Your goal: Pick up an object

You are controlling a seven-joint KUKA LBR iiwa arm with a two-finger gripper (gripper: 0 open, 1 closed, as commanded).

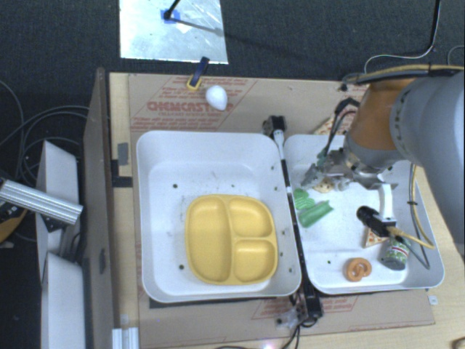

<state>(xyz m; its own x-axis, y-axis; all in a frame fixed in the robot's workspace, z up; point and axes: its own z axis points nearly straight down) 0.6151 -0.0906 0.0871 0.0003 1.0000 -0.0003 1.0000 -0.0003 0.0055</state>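
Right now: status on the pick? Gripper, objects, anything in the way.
Gripper low in right bin, nothing seen held. Green piece just below it, untouched. Pretzel, can further off. Yellow tray in left bin.

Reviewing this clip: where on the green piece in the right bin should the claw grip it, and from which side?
The green piece lies flat on the right bin floor near its left wall, long axis slanting across the view. Best guess: come straight down from above and pinch across its narrower width near the middle, where both long edges look free. The claw sits just beyond it; its opening is unclear.
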